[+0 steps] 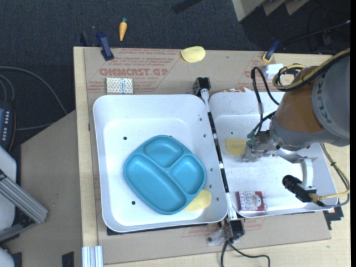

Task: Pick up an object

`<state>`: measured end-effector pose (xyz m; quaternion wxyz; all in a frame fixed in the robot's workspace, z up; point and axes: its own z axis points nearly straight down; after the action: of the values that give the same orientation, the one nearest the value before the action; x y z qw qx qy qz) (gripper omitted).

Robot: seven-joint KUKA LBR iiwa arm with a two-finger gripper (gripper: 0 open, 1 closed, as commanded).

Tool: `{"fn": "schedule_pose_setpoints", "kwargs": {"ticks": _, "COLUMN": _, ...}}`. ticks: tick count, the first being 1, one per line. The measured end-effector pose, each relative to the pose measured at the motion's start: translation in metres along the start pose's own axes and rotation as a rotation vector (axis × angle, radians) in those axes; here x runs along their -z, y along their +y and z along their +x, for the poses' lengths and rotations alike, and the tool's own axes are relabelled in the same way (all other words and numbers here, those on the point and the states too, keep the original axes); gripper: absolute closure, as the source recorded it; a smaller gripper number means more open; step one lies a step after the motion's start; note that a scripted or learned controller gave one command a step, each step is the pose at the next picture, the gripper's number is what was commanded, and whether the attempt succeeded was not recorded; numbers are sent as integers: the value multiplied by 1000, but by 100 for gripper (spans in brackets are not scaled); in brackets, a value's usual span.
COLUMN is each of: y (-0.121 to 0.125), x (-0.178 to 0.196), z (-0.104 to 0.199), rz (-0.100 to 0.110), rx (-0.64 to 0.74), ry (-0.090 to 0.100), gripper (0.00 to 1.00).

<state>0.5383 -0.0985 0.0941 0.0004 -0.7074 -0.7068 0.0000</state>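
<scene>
Arm [311, 107], grey with an orange band, reaches in from the right over the right bin [267, 177]. Its gripper [251, 151] is low inside that bin, its tip just beside a pale yellow piece [235, 146] lying near the bin's left wall. From this angle I cannot tell how far the jaws are apart, nor whether they have hold of anything. A small red-and-white packet [251, 201] lies flat at the near edge of the right bin, well apart from the gripper. The left bin [111, 121] holds a blue divided plate [164, 174] with 3 compartments, set at a slant. A second yellow piece [198, 201] touches the plate's near right edge. Outside the bins, on the bench [161, 65], sit another yellow piece [193, 54] and a small patterned packet [119, 85].
</scene>
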Motion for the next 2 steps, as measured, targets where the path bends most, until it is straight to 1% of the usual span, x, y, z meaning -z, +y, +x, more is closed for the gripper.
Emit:
{"fn": "schedule_pose_setpoints", "kwargs": {"ticks": 1, "y": 0, "x": 0, "z": 0, "rz": 0, "rx": 0, "ry": 0, "gripper": 0}}
{"fn": "schedule_pose_setpoints", "kwargs": {"ticks": 2, "y": -8, "x": 13, "z": -79, "rz": -3, "rx": 0, "ry": -3, "gripper": 0}}
